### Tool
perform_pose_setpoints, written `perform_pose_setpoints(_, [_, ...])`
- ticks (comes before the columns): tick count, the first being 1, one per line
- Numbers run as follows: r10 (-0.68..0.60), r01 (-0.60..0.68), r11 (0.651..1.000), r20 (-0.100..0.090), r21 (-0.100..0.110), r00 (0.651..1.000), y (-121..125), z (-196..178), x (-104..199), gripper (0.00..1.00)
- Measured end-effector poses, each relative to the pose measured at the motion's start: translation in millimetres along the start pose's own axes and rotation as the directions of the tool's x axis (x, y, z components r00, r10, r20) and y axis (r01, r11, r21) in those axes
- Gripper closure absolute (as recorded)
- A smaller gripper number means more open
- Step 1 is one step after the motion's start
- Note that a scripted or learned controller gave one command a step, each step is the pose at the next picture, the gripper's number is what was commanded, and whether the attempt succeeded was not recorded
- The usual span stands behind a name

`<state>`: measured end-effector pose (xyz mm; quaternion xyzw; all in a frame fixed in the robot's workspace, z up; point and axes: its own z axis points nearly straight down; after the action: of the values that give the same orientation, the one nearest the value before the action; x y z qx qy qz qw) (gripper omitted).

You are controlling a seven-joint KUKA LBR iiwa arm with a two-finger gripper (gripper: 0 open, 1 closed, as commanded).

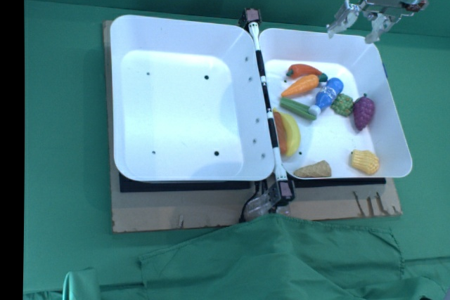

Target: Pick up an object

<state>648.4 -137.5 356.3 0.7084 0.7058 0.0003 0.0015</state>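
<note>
The metal two-finger gripper (357, 23) is held wide open, with nothing in it, above the far edge of the right shallow white plastic bin (394, 130). Small toy foods, like the orange plastic carrot (302, 86), are lying inside. Nothing is picked yet; the gripper must be lowered over one toy.

A green desk (63, 116) carries a flat sheet of brown cardboard (176, 211). On the cardboard sit two shallow white bins side by side, the left bin (183, 31) touching the right bin (394, 130). Rumpled green cloth (281, 256) lies along the near edge.
</note>
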Motion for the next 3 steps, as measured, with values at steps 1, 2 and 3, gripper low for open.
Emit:
perform_pose_setpoints(1, [0.002,-0.002,1.000,0.000,0.008,1.000,-1,99,-20,0.00])
perform_pose_setpoints(2, [-0.001,0.001,1.000,0.003,-0.008,1.000,-14,163,-7,0.00])
perform_pose_setpoints(3, [-0.014,0.013,0.998,0.001,0.067,1.000,42,176,18,0.00])
